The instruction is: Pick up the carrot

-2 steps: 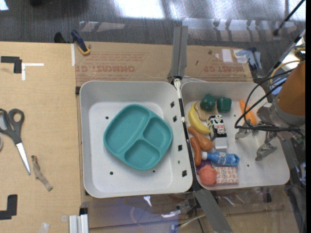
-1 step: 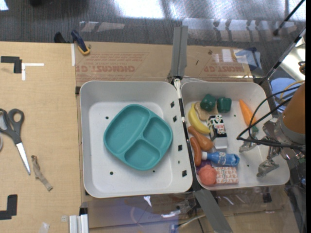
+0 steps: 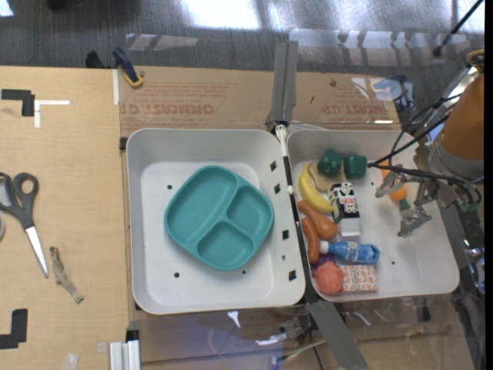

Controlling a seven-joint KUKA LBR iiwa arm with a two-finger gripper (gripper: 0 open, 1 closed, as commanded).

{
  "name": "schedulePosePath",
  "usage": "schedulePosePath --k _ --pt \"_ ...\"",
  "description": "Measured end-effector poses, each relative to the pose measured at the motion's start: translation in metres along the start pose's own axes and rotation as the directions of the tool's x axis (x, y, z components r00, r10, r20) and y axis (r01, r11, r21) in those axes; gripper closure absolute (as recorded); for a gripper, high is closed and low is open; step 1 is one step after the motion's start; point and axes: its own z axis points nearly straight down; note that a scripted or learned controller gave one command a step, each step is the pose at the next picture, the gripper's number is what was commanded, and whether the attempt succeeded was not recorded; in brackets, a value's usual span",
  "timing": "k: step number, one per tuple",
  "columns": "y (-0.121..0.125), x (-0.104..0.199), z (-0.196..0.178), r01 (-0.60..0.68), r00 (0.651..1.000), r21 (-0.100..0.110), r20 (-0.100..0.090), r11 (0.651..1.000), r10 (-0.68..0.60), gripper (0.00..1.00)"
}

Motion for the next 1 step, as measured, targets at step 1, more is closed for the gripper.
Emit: schedulePosePath --k 1 --pt "-0.0055 -0.0193 0.0196 0.001 1.000 0.000 0.000 1.000 -0.001 0.00"
